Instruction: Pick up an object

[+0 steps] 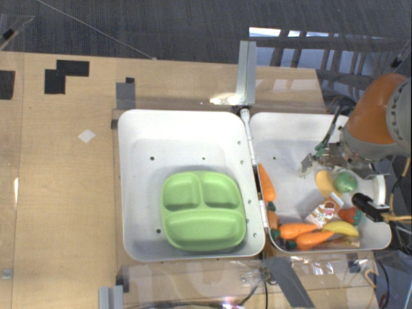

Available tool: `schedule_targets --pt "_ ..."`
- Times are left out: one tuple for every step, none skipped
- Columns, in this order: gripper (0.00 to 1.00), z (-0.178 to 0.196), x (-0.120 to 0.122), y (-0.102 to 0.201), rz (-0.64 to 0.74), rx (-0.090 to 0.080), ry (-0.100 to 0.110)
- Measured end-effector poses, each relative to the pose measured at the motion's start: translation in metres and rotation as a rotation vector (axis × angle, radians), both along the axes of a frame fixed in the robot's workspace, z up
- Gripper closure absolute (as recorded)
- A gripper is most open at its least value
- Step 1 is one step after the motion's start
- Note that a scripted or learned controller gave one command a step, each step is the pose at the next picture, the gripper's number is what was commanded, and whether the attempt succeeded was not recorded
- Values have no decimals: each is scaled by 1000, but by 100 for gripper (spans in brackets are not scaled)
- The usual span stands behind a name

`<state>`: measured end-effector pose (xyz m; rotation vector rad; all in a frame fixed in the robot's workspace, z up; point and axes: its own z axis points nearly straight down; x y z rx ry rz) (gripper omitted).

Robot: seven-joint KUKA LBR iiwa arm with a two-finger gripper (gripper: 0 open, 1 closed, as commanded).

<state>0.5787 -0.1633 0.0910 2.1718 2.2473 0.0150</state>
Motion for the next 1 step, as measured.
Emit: schedule_targets --pt "0 -1 4 -42 100 0 3"
